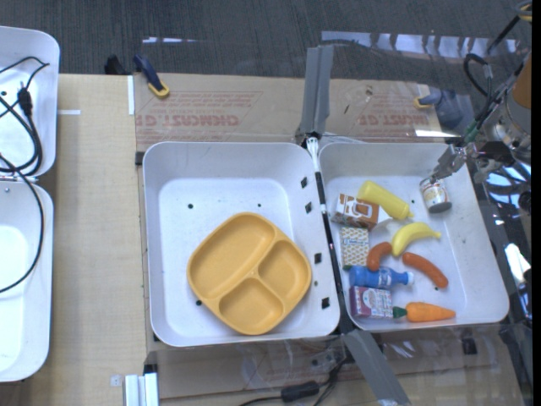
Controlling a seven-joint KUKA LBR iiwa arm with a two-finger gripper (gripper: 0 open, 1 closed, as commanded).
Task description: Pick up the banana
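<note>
The banana [414, 236], small and yellow, lies curved in the middle of the right bin [473, 252], touching an orange sausage [379, 255] at its lower left end. My gripper [441, 176] hangs at the bin's back right, up and to the right of the banana and well apart from it. Directly under the gripper's tip is a small tin can [434, 196]; whether the gripper touches it I cannot tell.
The right bin also holds a yellow bottle [385, 200], a brown box [357, 211], a cracker [355, 245], a second sausage [425, 269], a blue bottle [379, 277], a carton [370, 301] and a carrot [431, 313]. A yellow divided plate [249, 273] lies in the left bin [169, 227].
</note>
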